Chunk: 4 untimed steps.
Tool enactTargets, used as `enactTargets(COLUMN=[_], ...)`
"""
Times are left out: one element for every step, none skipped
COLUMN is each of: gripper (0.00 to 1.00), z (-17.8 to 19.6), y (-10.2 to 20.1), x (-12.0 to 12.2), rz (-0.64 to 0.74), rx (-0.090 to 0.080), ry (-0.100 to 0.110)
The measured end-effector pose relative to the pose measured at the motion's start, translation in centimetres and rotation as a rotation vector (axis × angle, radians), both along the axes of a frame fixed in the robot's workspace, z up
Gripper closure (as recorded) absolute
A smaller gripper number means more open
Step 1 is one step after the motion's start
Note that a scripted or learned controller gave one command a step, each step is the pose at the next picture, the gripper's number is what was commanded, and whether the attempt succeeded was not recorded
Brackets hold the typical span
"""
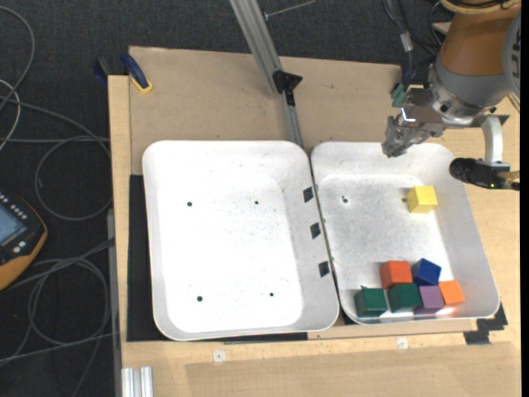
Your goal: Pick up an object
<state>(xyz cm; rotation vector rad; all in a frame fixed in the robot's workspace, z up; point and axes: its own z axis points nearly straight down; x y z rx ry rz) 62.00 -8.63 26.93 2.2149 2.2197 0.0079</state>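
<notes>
We see two shallow white bins sitting side by side on the bench (pixel 207 73). The left bin (pixel 165 222) shows a speckled white floor with four small dark dots near its corners. The right bin (pixel 364 230) carries all the objects. A yellow block (pixel 422 198) lies alone on its floor toward the upper right, well apart from the rest. In the bin's lower right corner we find a tight cluster: an orange block (pixel 397 272) and a blue block (pixel 426 271) at the back, a dark green block (pixel 404 296) and a purple block (pixel 431 297) in front of them, a green block (pixel 372 302) at the cluster's left end and a second orange block (pixel 451 292) at its right end. These blocks touch or nearly touch one another and press toward the bin's lower wall.

The arm (pixel 475 48) reaches in from the right, its orange band above the wrist, and the gripper (pixel 397 145) hangs at the upper rim of the right bin, above and to the left of the yellow block and apart from it. The dark fingers appear drawn close together at the tip, and we see nothing held between them.

A slanted metal bar (pixel 260 40) crosses the bench toward the gap between the bins. Cables (pixel 50 164) lie on the dark floor to the left.
</notes>
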Motion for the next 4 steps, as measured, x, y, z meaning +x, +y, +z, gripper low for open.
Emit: enactTargets(gripper=[1.0, 1.0, 1.0, 1.0], z=[-0.3, -1.7, -2.5, -2.4], y=[5.3, 9.5, 13.5, 17.6], x=[-3.3, -6.6, -8.3, -10.1], rz=[0.004, 0.003, 0.003, 0.004], rx=[0.004, 0.003, 0.003, 0.003], ry=[0.01, 0.013, 0.012, 0.012])
